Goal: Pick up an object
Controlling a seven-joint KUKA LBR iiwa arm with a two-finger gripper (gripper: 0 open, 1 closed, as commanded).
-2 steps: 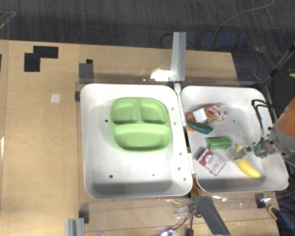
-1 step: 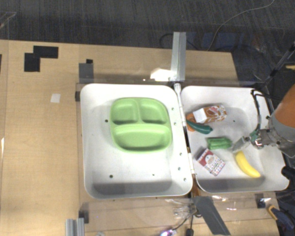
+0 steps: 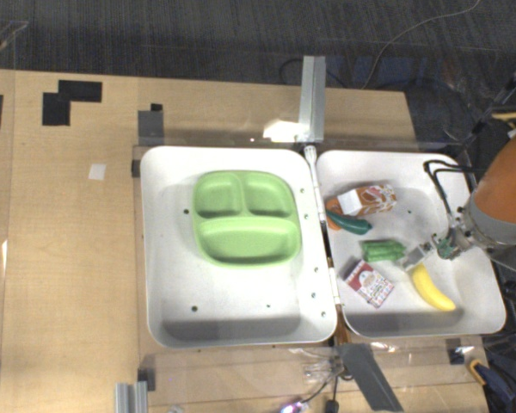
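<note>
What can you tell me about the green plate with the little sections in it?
The light green plastic divided plate lies flat, right side up, in the left shallow white bin, towards its middle and back. It has rounded corners and three hollows: two small ones along the far side and one wide one along the near side. The hollows look bare. It rests on the bin's floor and touches nothing else.

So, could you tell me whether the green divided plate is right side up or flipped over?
Right side up: the green plate in the left bin shows three recessed compartments facing upward.
</note>
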